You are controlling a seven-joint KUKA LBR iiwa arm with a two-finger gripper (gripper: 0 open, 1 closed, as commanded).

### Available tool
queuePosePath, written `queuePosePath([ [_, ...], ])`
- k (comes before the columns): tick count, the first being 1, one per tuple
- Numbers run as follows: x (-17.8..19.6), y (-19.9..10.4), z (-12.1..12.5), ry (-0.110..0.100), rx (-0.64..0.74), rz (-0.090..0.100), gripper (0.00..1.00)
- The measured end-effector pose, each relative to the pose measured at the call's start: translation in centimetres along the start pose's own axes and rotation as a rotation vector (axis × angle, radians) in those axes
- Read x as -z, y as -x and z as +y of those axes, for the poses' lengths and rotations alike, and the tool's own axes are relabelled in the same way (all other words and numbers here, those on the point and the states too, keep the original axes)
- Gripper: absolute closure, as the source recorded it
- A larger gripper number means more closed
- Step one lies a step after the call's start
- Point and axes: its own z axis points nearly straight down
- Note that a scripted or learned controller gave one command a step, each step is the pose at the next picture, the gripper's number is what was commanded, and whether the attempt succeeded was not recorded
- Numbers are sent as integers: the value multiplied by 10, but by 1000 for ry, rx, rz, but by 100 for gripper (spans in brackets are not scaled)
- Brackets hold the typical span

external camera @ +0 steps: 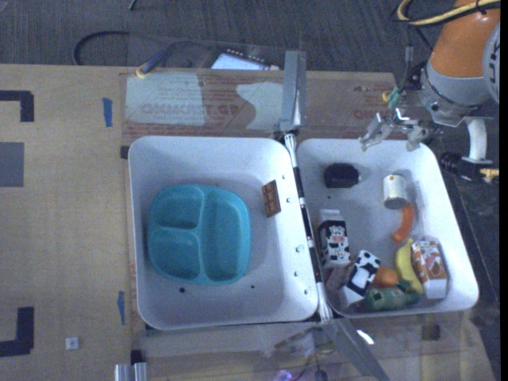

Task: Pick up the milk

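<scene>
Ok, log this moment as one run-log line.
stage: approach | tool: open, above right white bin's far rim | cow-patterned milk carton: lying in right bin, untouched | teal divided plate: left bin

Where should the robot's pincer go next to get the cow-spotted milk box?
Probably forward and down toward the milk carton. The pincer hangs open above the far rim of the right bin, holding nothing. The carton lies nearer the bin's left wall, with a dark round object between them, so it should likely pass over that first.

Milk carton [334,243] hemmed (apparently) by clutter.
</scene>
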Motion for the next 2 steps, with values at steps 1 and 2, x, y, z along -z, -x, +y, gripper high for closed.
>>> queuePosePath([
  [1,-86,-37,-40,-1,-178,0,0],
  [2,-47,-33,-25,0,-600,-1,0],
])
